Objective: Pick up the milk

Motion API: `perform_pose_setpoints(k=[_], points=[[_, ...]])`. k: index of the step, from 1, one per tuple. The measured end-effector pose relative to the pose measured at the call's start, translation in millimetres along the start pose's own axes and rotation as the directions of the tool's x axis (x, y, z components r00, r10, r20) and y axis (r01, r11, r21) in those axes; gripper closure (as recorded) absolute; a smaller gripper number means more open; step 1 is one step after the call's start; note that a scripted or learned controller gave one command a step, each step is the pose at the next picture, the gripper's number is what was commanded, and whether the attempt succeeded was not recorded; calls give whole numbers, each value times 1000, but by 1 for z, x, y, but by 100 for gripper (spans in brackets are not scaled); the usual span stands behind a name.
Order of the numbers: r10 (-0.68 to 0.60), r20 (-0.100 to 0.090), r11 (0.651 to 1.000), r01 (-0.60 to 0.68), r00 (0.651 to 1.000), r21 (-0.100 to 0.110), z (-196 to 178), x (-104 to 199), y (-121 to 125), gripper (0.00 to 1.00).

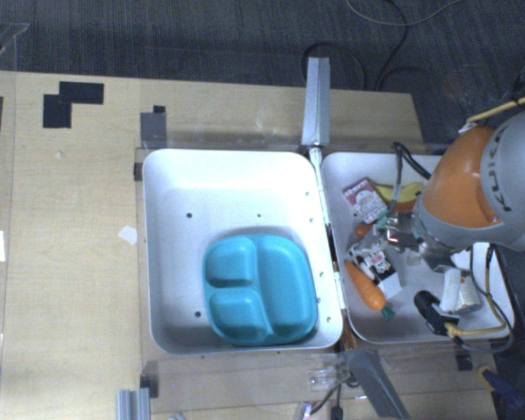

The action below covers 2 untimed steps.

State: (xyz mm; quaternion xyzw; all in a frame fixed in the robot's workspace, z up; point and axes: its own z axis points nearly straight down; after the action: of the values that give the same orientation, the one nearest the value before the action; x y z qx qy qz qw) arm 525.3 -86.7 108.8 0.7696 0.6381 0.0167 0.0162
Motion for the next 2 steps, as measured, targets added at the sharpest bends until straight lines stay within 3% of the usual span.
perform_pose_setpoints(k=[1,2], points=[[415,-18,910,-415,910,-9,0,4,-18,0],[411,-26,911,-411,911,-29,-16,5,-10,100]])
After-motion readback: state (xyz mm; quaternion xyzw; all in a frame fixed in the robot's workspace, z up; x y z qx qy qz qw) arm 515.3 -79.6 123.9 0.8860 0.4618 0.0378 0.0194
